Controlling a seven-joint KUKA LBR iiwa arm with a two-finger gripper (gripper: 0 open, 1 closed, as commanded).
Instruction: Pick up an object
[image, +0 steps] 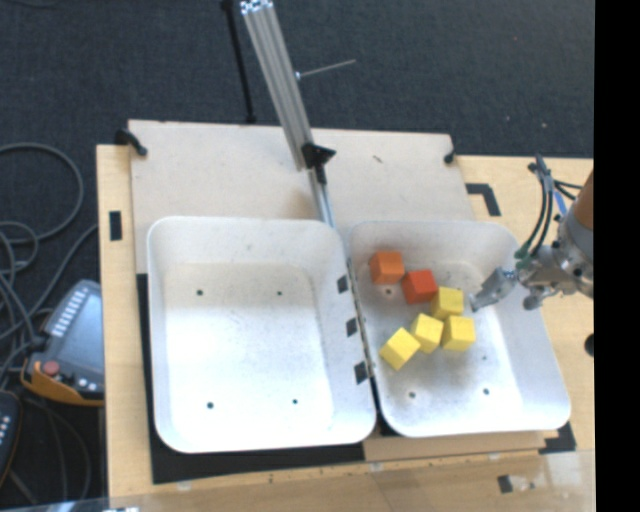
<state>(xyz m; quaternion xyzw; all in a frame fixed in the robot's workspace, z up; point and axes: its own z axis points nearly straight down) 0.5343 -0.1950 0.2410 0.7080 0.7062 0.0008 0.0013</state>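
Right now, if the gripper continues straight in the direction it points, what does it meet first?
Probably the yellow block beside the red block. The gripper points left toward it, though its height above the right bin is unclear.

Matt white plastic bins (250, 330), pale wood bench (115, 300), matt blocks (428, 330)

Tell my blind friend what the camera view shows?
A grey robot gripper reaches into the right white bin, beside a cluster of four yellow blocks, a red block and an orange block. The left white bin sits alongside.
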